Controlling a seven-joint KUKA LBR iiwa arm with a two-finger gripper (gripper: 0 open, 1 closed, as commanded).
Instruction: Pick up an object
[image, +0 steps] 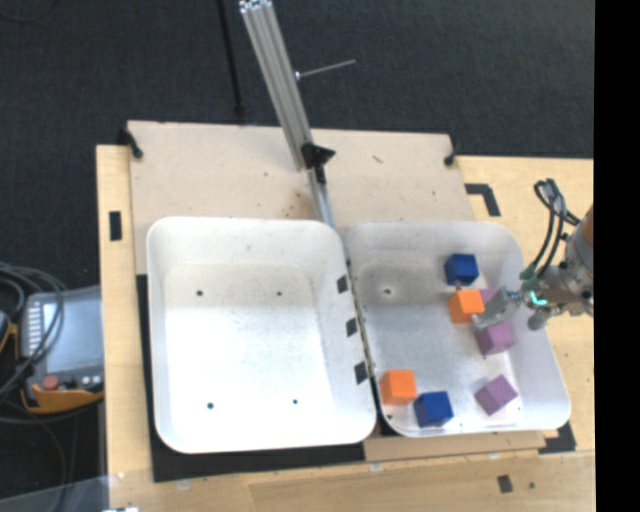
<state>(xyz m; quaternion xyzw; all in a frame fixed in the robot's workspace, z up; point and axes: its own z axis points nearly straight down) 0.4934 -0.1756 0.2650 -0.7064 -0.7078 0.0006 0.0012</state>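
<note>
Several small cubes lie in the right bin (400, 260). A blue cube (461, 267) and an orange cube (466, 304) sit near its far right. A purple cube (495, 337) lies just below them. Along the near edge are an orange cube (399, 386), a blue cube (433, 408) and a second purple cube (496, 394). My gripper (517, 312) reaches in from the right, low over the bin's right side. It is open with nothing between its fingers. Its left finger (496, 309) stands right beside the orange cube and just above the upper purple cube.
The left bin (160, 300) sits beside the right one, with a divider rim (352, 320) between them. A slanted aluminium post (285, 95) rises behind the bins. Cables (548, 215) hang by the arm at the right. A pendant (55, 345) lies at the far left.
</note>
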